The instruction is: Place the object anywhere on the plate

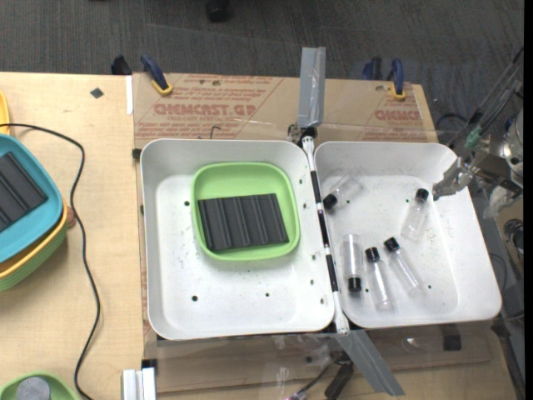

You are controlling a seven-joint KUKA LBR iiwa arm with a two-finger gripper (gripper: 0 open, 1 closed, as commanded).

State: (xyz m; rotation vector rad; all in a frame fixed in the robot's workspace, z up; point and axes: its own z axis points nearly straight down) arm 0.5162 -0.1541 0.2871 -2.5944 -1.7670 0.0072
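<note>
Nearest to you, at the front of the shallow white bin on the right [466,307], lie 3 clear plastic tubes with black caps: one upright-looking tube [353,265], one slanted tube [376,277] just beside it, & one more tube [401,265] a bit to the right. A 4th clear tube [415,213] lies farther back, cap near the gripper. A small black cap [330,201] sits alone by the bin's left wall.

In the shallow white bin on the left [166,307], you see the square green plate [241,182] w/ a dark ribbed pad [241,222] on it. No tube is on the plate; all tubes are in the right bin, well apart from it.

At the right bin's far right edge, the gripper [452,182] hangs low by the rim, near the 4th tube's cap. You can't tell if it's open or clenched, & nothing shows between its tips.

Farther back: brown cardboard sheet [216,107] w/ blue clamps.
</note>
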